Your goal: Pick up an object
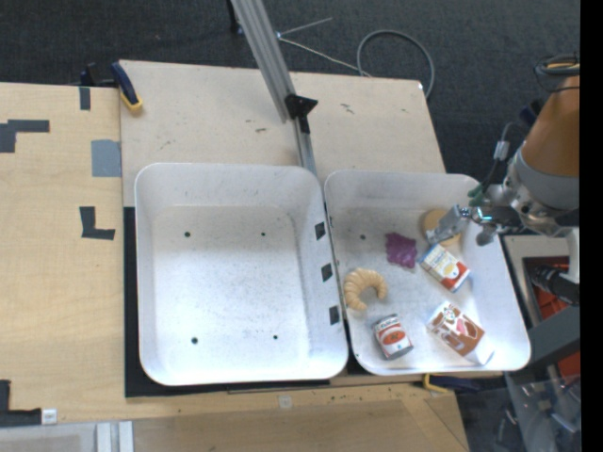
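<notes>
On the bench (57,252), toward its left part, sits the left bin (155,252), a shallow white tray with speckled floor and nothing but four small dark dots on it. Touching its right wall is the right bin (377,196), which carries all the objects. Near that bin's left wall, about midway along it, lies a tan croissant (363,287), curled with its tips pointing toward the front edge. Just beyond it, nearer the middle of the bin, rests a purple lump (401,250). Toward the front edge stands a small can (391,336) with a red and white label, tipped on its side. Farther right, a small red and white carton (445,267) lies near the right wall, and a second red and white packet (457,330) rests in the front right corner. By the back right part of the bin a tan round object (435,220) lies partly under the arm's tool. The gripper (462,218) hangs over that right edge, just above the tan round object and the carton; whether its fingers are spread or closed cannot be made out, and nothing is visibly between them.
</notes>
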Robot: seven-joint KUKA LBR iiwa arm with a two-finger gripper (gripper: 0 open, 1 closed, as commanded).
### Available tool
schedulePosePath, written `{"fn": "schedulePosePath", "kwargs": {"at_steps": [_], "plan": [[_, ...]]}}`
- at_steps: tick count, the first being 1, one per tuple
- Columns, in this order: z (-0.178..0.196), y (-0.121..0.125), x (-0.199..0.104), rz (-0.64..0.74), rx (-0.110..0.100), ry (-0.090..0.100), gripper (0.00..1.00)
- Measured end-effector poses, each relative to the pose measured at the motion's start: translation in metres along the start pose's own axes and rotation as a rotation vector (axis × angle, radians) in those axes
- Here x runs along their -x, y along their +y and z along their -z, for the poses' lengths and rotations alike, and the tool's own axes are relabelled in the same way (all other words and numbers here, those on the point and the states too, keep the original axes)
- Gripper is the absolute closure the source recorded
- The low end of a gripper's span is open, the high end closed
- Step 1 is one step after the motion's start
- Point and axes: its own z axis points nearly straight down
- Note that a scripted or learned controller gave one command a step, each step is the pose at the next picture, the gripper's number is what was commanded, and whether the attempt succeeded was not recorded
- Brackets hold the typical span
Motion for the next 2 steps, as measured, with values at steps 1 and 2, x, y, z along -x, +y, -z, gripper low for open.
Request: {"fn": "schedulePosePath", "kwargs": {"at_steps": [1,2], "plan": [[0.0,0.0,0.0,0.0,0.0,0.0,0.0],[-0.045,0.005,0.001,0.0,-0.005,0.0,0.0]]}}
